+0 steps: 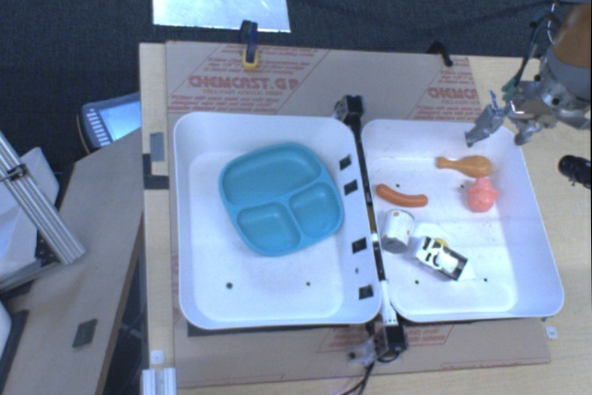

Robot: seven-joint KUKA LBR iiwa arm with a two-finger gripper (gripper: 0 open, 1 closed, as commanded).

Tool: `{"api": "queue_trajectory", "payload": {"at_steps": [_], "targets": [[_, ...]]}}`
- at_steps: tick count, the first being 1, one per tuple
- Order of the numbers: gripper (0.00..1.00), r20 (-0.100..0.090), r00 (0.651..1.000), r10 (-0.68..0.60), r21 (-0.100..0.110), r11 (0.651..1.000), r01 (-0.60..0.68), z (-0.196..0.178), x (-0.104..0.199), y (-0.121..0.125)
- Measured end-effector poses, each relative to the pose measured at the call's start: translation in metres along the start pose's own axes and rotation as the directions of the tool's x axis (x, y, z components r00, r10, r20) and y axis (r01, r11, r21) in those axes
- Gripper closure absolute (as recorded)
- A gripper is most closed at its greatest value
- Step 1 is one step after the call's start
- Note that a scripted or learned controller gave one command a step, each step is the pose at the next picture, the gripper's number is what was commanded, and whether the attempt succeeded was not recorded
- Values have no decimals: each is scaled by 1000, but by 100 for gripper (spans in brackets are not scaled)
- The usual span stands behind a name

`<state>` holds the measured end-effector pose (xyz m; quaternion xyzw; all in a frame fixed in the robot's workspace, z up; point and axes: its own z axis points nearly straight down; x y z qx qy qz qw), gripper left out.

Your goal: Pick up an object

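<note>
Left bin: a shallow white tray on the table; a blue divided plate is seen lying slightly left of its centre, three compartments up.

Divider: the two bins are joined along a seam marked by small black clips.

Right bin: five small objects are contained, all apart from the tool.

Sausage: an orange piece laid near the seam, roughly level.

White cylinder: set just below the sausage, beside the seam.

Black-and-white block: laid at a tilt just right of the cylinder, close to touching it.

Drumstick: a tan piece laid in the upper half of the bin, nearest the tool.

Pink object: placed just below the drumstick's thick end.

Tool: shown above the bin's upper right corner, fingers spread, nothing pinched between them; no object lies directly under it.

Arm: seen entering from the right, beyond the bin's rim.
</note>
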<state>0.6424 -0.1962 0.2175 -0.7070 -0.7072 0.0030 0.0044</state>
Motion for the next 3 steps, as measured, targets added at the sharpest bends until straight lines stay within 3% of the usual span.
{"api": "queue_trajectory", "payload": {"at_steps": [1,3], "targets": [[0,3,1000,-3,-13,1000,3,-8,1,3],[0,3,1000,-2,-11,1000,2,81,-7,11]]}}
